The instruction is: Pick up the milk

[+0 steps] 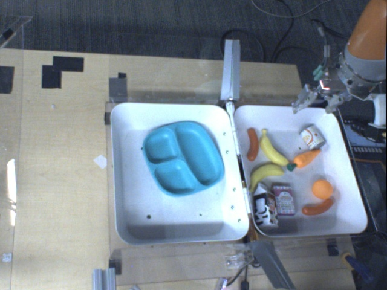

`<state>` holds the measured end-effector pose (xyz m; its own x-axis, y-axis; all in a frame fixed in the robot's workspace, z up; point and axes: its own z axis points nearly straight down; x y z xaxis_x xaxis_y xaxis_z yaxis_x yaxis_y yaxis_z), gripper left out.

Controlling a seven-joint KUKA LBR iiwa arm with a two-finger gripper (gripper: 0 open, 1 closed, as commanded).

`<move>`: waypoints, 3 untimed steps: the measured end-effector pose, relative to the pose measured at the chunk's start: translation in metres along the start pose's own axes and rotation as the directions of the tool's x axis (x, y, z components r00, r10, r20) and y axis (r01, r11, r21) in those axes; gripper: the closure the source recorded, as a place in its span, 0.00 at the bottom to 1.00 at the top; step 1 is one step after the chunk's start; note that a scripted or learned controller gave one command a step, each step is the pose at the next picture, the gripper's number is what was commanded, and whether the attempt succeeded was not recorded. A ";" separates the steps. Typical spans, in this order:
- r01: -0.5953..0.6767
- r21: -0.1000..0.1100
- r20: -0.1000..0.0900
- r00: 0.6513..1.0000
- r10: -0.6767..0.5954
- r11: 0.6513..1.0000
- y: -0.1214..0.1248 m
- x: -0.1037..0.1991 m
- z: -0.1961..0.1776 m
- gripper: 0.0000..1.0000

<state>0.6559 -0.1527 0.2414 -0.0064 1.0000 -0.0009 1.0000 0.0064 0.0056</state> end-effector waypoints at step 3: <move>-0.082 0.000 -0.003 0.997 0.082 0.997 0.015 0.229 0.055 0.00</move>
<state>0.6696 0.0765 0.1864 0.0756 0.9971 0.0024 0.9971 -0.0757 0.0055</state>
